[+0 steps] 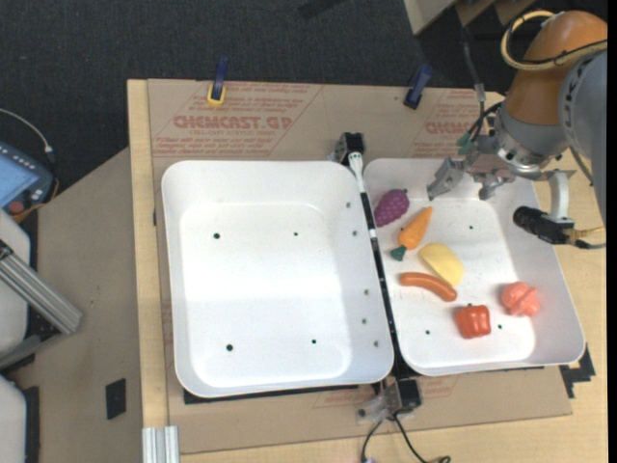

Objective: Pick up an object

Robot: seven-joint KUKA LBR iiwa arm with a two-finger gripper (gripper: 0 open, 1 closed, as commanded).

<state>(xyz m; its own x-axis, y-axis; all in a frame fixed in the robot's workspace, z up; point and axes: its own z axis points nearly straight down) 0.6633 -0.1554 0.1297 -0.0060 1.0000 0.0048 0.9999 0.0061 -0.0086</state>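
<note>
While I watch from the fixed camera, the biggest thing on my screen is the cardboard-covered bench [289, 114], filling the middle of the frame with red print along its upper edge. On it sit two shallow white bins side by side. The left bin [183, 258] takes up the centre-left of the frame; the right bin [540, 340] lies in the centre-right and carries all the toy food. The arm [554, 56], grey with its orange band, comes in at the upper right corner of the frame. Its gripper [465, 175] hangs over the upper part of the right bin, fingers spread apart, with nothing between them.

Within the right bin, the pieces run from its upper left toward its lower right. A yellow piece [442, 261] lies near the bin's middle, with a purple grape cluster [390, 205] up by the left wall and an orange carrot [415, 230] just beside it, slanted. Below the yellow piece rests a red-orange sausage [427, 285]. A red pepper [472, 321] sits toward the lower right, and a pink piece [521, 299] lies near it by the right wall. Two blue clamps [219, 77] [418, 83] pinch the cardboard's upper edge.
</note>
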